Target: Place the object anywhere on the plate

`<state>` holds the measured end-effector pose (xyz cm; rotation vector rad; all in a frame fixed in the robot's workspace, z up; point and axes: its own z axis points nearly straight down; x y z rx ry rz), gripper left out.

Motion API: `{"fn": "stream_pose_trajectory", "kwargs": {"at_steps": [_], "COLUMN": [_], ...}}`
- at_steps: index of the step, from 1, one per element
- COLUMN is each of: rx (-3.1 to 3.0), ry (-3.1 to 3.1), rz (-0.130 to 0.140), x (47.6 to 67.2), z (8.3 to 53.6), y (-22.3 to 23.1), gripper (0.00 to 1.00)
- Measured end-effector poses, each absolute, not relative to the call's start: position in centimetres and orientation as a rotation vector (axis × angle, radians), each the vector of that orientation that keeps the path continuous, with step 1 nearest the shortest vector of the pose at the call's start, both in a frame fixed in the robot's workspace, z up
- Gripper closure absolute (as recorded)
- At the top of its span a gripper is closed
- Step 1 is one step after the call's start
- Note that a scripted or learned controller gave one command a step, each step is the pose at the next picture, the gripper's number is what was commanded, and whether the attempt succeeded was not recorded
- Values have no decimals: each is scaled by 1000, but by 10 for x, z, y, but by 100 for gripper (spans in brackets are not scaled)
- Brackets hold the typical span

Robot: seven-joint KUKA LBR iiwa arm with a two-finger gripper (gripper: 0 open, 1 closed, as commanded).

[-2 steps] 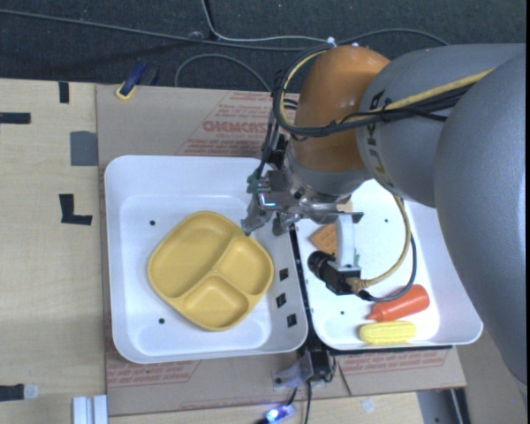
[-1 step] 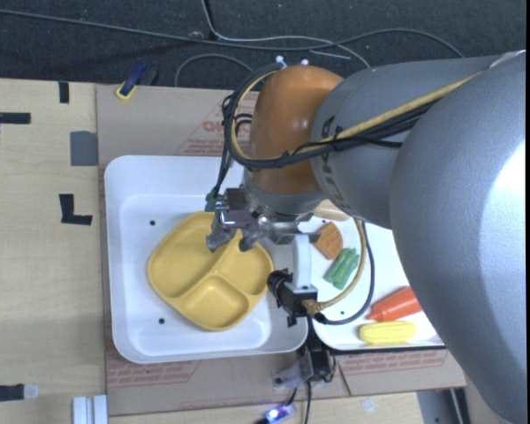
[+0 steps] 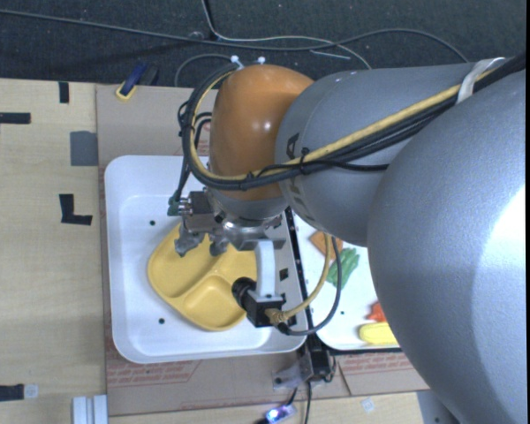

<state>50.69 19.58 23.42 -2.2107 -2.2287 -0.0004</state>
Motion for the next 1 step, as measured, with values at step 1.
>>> {"fn": "stream_pose_trajectory", "kwargs": {"at_steps": [1], "rx": [-2217], "ry": [-2224], "rz": [4], "x": [508], "z": [233], "y": [192], "gripper": [0]}}
